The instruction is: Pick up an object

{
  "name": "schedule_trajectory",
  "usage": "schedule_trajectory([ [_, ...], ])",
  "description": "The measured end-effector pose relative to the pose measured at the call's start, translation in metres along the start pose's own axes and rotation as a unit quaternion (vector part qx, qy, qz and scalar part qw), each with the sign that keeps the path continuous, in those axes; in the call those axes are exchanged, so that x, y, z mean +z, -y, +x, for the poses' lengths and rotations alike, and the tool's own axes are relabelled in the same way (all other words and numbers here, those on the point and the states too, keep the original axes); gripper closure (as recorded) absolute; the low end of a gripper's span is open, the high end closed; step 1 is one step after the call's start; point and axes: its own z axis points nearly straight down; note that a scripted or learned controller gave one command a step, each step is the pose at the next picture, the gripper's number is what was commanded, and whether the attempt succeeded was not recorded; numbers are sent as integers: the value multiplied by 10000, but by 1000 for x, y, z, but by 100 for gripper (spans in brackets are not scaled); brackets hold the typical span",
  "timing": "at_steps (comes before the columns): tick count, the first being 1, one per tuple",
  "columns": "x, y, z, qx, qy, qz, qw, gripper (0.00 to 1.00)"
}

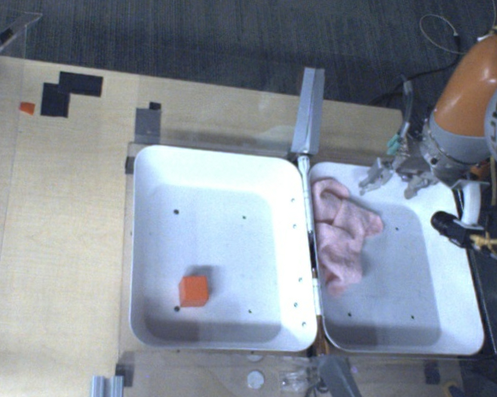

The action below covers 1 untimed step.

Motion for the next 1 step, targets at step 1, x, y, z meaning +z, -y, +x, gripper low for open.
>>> schedule_trajectory([
  [1, 92, 19, -34, -949, 14, -53, 9955, 0],
])
